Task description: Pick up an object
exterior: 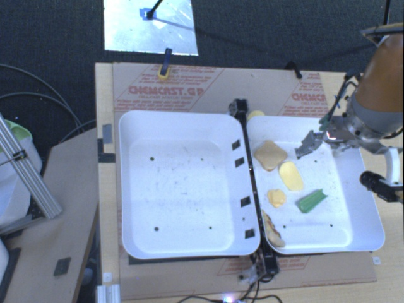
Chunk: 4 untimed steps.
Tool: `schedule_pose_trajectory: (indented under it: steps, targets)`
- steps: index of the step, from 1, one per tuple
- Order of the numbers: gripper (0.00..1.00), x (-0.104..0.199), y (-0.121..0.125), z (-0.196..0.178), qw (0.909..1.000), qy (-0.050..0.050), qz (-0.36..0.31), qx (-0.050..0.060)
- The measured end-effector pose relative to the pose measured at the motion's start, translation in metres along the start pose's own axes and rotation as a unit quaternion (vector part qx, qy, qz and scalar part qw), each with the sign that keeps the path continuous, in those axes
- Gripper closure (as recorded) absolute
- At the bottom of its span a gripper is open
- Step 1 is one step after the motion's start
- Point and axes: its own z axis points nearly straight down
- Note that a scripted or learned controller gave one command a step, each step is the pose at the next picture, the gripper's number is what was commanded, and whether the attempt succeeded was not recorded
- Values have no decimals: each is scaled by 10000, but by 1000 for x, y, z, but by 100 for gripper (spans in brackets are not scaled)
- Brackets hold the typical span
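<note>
Camera view, looking down at a slant, has the bench (189,81) carrying two white bins side by side; the left bin (183,182) has nothing to pick from, and the right bin (353,201) holds all the candidates. The gripper (309,145) reaches in from the right and hangs over the upper part of the right bin, just beside the tan piece (269,154); whether its jaws are spread or closed I cannot tell at this angle, and nothing is seen between them. Below the tan piece lie a pale yellow oval (291,176), a smaller yellow lump (276,198) and a green wedge (312,200), with a brownish flat piece (273,230) pressed against the bin's left wall. All look like small toy-food shapes, so I judge them light, probably smooth plastic or foam, and not fragile; slipping is the likelier trouble than crushing. The tan piece is nearest, but looks broad and low, so the jaws would need to straddle its narrower width. The green wedge seems the easier hold: it is slim, lies apart from its neighbours, and could be pinched across its short sides. The brownish piece at the wall leaves little room for a finger on that side and is best left alone.
</note>
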Motion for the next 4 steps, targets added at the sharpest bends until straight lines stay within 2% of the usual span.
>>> schedule_pose_trajectory:
  steps: [1, 2, 3, 4]
  targets:
    - [0, -18, 17, 162, 10000, -3, 17, 17]
    - [0, 17, 69, 153, 10000, -5, -28, -26]
    - [0, 24, 17, 155, 10000, 3, 15, 23]
    - [100, 23, 20, 143, 10000, -8, 11, -18]
